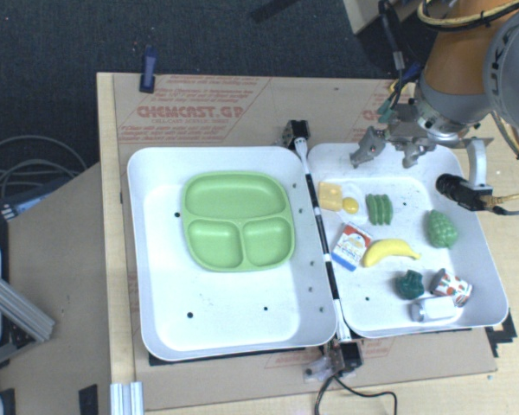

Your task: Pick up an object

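1. Red lettering printed on the brown board of the worktop (242, 102) reads roughly "CHEMCAST GP", above the left bin (156, 301); the smaller lines beneath it are too fine to read.
2. The gripper (392, 151) hangs over the far rim of the right bin (493, 292), its two fingers (364, 153) spread apart and grasping nothing.
3. A yellow banana (389, 251) lies mid-bin, its long axis running left to right with a slight upward bow, one tip toward a small red-and-white carton (350, 246) that touches it.
4. The carton's printing cannot be made out, nor that on a red-and-white packet (451, 287) near the front right corner.
5. Green beans (379, 208) lie with their long axis running near to far, beside a yellow block (330, 196) and a small yellow piece (350, 205).
6. A green divided tray (239, 220) sits in the left bin.
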`<state>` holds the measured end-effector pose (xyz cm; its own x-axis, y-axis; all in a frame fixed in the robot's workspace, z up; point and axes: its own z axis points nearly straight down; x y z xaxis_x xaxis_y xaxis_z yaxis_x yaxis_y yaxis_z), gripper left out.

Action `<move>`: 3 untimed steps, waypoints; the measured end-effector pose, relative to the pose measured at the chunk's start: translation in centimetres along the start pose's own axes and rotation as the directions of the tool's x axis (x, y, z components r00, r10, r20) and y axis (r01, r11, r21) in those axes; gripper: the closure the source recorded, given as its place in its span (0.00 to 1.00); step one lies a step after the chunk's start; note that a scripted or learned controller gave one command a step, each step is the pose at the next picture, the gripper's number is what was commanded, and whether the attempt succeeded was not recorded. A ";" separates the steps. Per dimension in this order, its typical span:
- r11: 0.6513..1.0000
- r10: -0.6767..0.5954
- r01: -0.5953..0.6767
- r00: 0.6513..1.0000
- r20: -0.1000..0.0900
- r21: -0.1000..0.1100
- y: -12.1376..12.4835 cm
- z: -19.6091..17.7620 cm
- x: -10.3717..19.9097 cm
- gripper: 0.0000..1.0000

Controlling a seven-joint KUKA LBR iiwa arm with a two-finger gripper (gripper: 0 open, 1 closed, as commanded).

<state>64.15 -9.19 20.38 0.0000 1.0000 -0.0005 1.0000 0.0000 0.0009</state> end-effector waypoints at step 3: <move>1.000 0.002 -0.002 1.000 -0.002 0.001 -3.3 10.9 -3.8 1.00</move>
